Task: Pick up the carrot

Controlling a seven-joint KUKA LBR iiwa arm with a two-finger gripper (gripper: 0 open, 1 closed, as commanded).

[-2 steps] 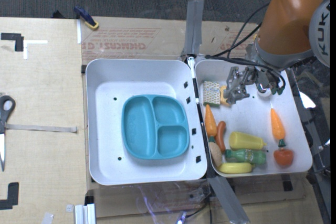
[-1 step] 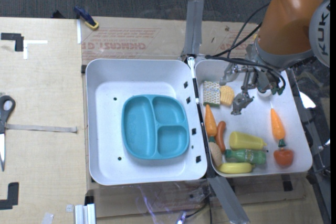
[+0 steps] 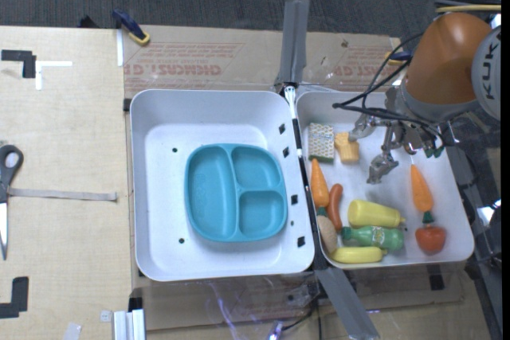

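Observation:
In the right bin (image 3: 460,207), an orange carrot (image 3: 421,188) with a dark green stub lies near the right wall, pointing toward the back. A second orange carrot-like piece (image 3: 319,182) lies along the bin's left wall. My gripper (image 3: 382,166) hangs over the middle of this bin, between the two, left of the right-hand carrot and apart from it. Nothing is seen in its grasp. The grey arm with its orange band (image 3: 446,60) comes in from the upper right.
Around the gripper lie a yellow cheese block (image 3: 347,148), a checked sponge (image 3: 321,141), a red sausage (image 3: 335,205), a yellow bottle (image 3: 374,213), a green bottle (image 3: 373,236), a banana (image 3: 357,255) and a red fruit (image 3: 430,239). The left bin (image 3: 151,171) holds a blue divided plate (image 3: 237,192).

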